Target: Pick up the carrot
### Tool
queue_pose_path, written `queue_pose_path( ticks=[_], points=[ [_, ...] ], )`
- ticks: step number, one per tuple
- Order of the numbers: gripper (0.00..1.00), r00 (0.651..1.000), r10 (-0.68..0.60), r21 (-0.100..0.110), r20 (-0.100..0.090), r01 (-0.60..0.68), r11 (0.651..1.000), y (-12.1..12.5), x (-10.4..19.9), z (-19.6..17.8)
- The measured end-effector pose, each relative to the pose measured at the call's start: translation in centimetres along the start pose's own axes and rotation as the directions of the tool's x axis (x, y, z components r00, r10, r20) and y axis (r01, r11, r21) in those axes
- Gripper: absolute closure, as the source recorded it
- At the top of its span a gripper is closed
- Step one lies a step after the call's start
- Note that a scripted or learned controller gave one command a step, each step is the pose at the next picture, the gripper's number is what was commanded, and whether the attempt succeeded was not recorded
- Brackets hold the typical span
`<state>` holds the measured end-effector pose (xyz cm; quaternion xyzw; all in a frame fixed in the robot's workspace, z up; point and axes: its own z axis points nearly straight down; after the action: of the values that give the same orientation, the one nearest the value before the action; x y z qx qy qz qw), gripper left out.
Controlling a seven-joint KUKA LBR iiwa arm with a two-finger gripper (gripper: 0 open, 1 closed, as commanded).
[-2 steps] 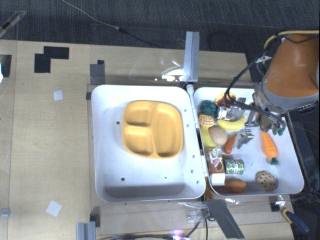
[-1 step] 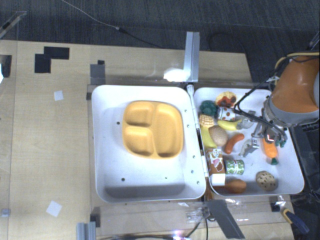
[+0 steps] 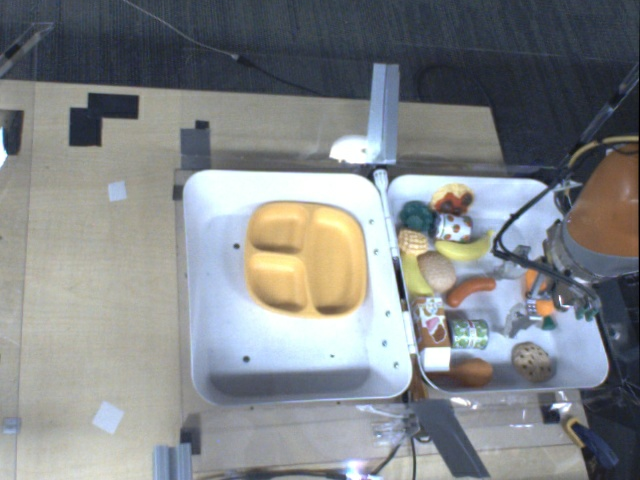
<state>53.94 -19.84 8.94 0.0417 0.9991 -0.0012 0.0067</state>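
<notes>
The carrot point(image 3: 544, 306) shows as a small orange piece in the right part of the right bin point(image 3: 590, 373), mostly hidden under the wrist. My gripper point(image 3: 530, 304) hangs right over it, reaching in from the right below the orange band point(image 3: 610, 203). Cables and the wrist body cover the tips, and whether the carrot is gripped cannot be told.
The right bin also holds a sausage point(image 3: 470, 290), a banana point(image 3: 470, 247), a green can point(image 3: 468, 333), a speckled cookie point(image 3: 532, 361), a brown roll point(image 3: 470, 371) and several other toy foods on its left side. In the left bin point(image 3: 210, 348) sits a yellow divided plate point(image 3: 305, 258).
</notes>
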Motion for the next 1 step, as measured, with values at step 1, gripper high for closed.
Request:
queue_pose_path(
  ticks=[1],
  points=[
    [1.0, 1.0, -0.007, 0.002, 0.011, 0.007, 1.0, 0.14, -0.42, -1.36]
  ],
)
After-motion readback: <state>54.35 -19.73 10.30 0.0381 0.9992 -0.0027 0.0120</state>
